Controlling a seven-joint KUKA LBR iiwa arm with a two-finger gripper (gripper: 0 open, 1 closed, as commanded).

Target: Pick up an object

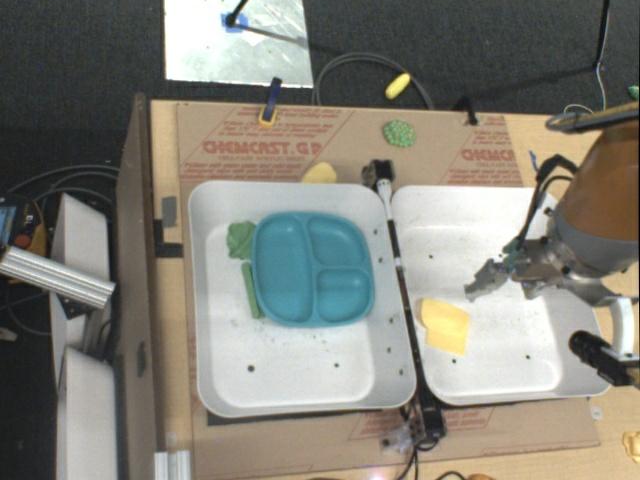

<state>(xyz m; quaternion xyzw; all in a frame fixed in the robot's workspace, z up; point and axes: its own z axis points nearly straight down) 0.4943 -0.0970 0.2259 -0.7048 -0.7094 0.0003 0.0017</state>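
- Gripper (487, 279) hangs over the right bin (500, 213), reaching in from the right side, fingertips pointed toward the bin's middle.
- Finger spacing: cannot tell from where I stand (the fingers are small and blurred against the white floor). Nothing visible between them.
- Yellow block (445, 326) lies on the right bin's floor, toward its front-left part, just below and left of the gripper tips; near them, apparently not touching.
- Left bin (215, 268) holds a teal divided plate (312, 268), flat, about centred.
- Green leafy piece (240, 236) sits at the plate's upper-left edge; a green stick (250, 290) lies along the plate's left side, partly under its rim.
- On the cardboard behind the bins: a pale yellow piece (320, 174) at the left bin's back edge, a green knobbly ball (399, 133), a yellow capsule shape (398, 86) further back.
- Arm body (600, 208), orange-brown, stands over the right bin's right edge.
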